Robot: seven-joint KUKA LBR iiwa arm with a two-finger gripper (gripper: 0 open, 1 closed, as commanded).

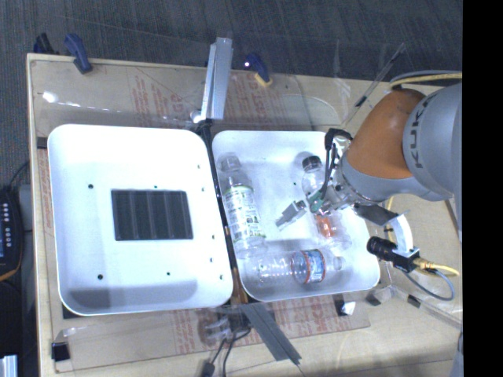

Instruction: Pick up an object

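The right bin (267,151) holds several clear plastic bottles. One with a white and green label (240,203) lies along the bin's left wall. Another with a blue and red label (297,266) lies across the front. A small clear bottle (309,171) lies near the back right, and a small clear one with orange contents (327,227) lies by the right wall. My gripper (308,206) is low inside the right bin, between the small clear bottle and the orange one. Whether it holds anything cannot be made out.
The left bin (78,163) has a black ribbed rectangle (152,214) in its middle. A grey metal bar (216,77) stands at the back between the bins. Blue clamps (78,53) grip the bench's back edge.
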